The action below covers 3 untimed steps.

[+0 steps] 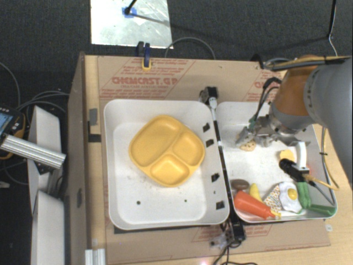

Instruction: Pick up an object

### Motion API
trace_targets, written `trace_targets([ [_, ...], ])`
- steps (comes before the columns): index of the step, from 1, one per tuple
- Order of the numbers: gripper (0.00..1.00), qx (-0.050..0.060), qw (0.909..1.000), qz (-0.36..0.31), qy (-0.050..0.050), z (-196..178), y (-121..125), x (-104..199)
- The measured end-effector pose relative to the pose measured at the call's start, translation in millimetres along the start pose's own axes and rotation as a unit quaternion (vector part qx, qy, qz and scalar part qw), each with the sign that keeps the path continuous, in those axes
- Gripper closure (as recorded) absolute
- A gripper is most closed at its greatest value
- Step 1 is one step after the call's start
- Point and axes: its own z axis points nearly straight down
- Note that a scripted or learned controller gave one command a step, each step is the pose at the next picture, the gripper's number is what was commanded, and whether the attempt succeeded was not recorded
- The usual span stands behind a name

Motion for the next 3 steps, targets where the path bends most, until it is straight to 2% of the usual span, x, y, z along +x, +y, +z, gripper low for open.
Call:
trace_targets([
  [1, 0.0, 0.001, 1.0, 0.0, 0.001, -1, -33, -2],
  [2, 0.0, -0.006, 1.0, -0.003, -0.002, -64, 25, -27],
  [3, 0.0, 0.001, 1.0, -0.003, 0.001, -11, 13, 10],
])
